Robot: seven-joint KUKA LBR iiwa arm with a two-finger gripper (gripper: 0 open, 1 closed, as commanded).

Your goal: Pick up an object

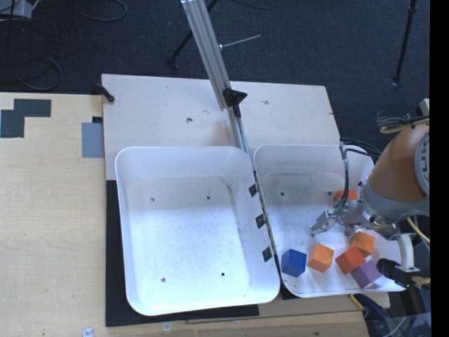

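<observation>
The end effector (330, 220) hangs low inside the right bin (302, 161), just above the orange block (321, 256). The other blocks crowd the bin's near corner around that one: blue (293, 262) to its left, red (350, 260) and purple (366, 273) to its right. Whether it is clenched or released, I cannot tell.

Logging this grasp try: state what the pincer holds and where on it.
Cannot be told. The pincer sits low in the right bin above the orange cube; no object shows between its fingers.
</observation>
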